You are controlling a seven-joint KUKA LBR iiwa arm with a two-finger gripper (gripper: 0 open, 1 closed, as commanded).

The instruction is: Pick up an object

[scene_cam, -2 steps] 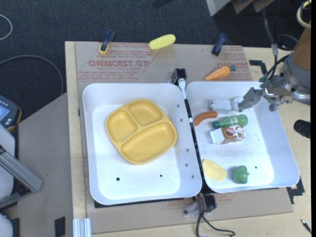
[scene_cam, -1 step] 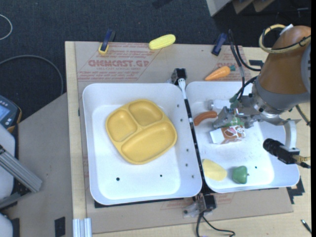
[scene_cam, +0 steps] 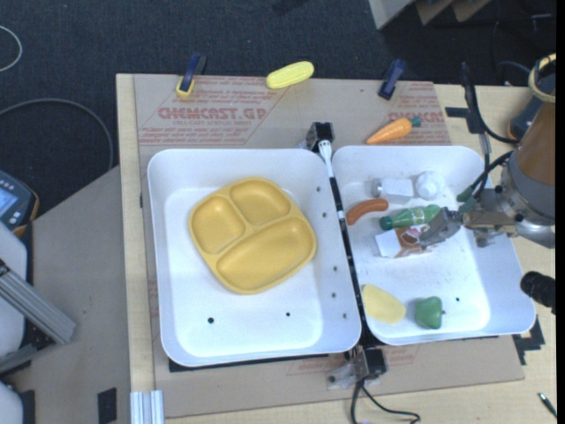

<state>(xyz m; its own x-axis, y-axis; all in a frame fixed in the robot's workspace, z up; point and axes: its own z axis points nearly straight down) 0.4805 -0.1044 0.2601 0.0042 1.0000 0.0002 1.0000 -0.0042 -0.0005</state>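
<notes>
Green bottle lies in right bin, just by pincer; can't tell its state. Prob. light, stiff, slick plastic, rolls easily; grab across mid-body.

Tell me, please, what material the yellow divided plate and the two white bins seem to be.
The yellow divided plate looks like moulded plastic: uniform colour, smooth rounded compartments, soft sheen. The two white bins look like thin matte plastic or foam; the view cannot settle which.
</notes>
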